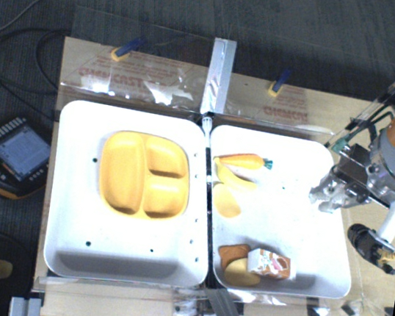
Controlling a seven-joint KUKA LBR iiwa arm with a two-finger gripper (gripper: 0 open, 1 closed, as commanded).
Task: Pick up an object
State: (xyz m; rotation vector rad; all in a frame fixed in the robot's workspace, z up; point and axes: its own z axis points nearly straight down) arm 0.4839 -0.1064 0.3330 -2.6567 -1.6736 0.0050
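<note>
In the right bin (276, 225) lie an orange carrot (242, 160), a yellow banana-like piece (233, 175) under it, a yellow flat piece (227, 204), a brown bread-like item (234, 263) and a small red-and-white carton (270, 264) at the front. My gripper (327, 197) hangs over the right bin's right edge, apart from all of these, and I see nothing between its fingers.
The left bin (67, 230) holds a yellow divided plate (144, 174). A metal divider post (219, 75) rises between the bins at the back. Plastic sheeting lies behind the bins. A handheld controller (6, 157) sits on the floor at left.
</note>
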